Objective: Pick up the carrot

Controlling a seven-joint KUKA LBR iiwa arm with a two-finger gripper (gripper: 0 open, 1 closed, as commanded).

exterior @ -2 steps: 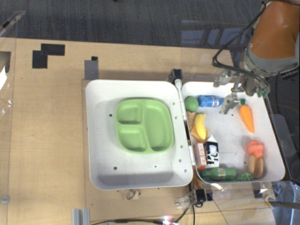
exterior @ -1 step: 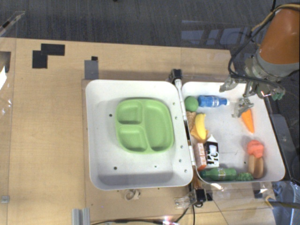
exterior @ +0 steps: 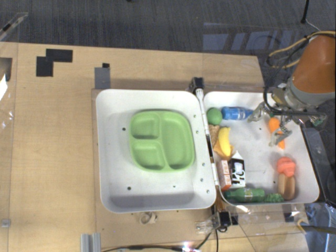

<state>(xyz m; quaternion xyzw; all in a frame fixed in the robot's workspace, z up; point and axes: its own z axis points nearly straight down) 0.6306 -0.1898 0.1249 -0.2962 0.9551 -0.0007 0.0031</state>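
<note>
While bins [exterior: 105, 140] sit on wood bench [exterior: 47, 140], grey carpet [exterior: 157, 9] behind.

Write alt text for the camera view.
A gripper on a grey and orange arm sits over an orange carrot in the right bin, among a banana, a blue bottle and other items. The left bin holds a green divided tray.

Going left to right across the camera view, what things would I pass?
Green divided plate in the left bin → green ball → banana → blue bottle → carrot under the gripper → pink-topped toy near the right bin's edge.
</note>
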